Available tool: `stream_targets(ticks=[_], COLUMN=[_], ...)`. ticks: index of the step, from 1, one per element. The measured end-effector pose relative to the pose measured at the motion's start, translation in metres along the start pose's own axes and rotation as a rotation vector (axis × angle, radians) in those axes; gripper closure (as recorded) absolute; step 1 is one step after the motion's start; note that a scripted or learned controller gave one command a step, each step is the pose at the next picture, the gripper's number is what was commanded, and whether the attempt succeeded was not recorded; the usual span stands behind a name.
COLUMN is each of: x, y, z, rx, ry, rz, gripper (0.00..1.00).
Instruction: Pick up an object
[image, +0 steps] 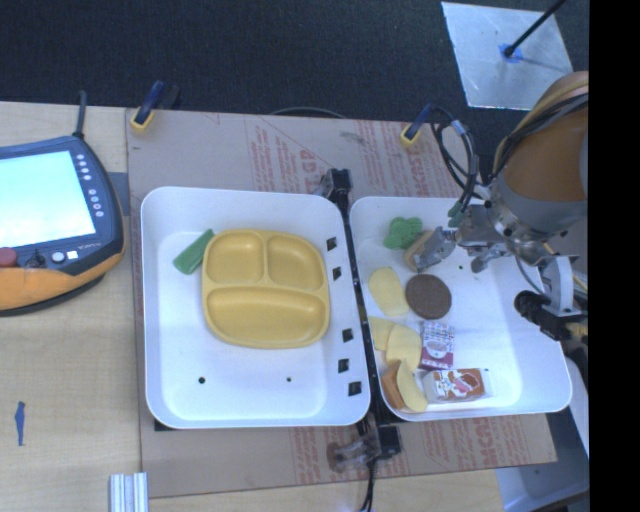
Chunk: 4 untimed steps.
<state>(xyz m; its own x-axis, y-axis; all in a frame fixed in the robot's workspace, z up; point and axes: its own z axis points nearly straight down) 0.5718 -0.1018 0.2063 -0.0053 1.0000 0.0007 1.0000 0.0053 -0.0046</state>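
Nearest me, at the right bin's (540, 395) front edge, I see a red-and-white packet (456, 384) beside yellow slices (400, 345). Above them a brown round disc (428, 296) lies just below the gripper (432, 250), which hangs low over the bin's back, close beside a green toy piece (403, 232); I cannot tell how it is set. In the left bin (170, 380) a yellow divided tray (266, 287) touches a green strip (192, 253)

Two white bins (165, 300), one yellow tray (266, 288), two packets (438, 347).
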Motion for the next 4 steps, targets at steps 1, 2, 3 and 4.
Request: stream_targets(ticks=[1, 2, 3, 4], x=[-0.03, -0.009, -0.011, 0.062], y=[-0.023, 0.006, 0.005, 0.045], z=[0.102, 0.114, 0.103, 0.008], rx=[0.004, -0.006, -0.004, -0.012], ry=[0.0, -0.003, -0.003, 0.0], rz=[0.002, -0.001, 0.001, -0.006], gripper=[0.0, 0.0, 1.0, 1.0])
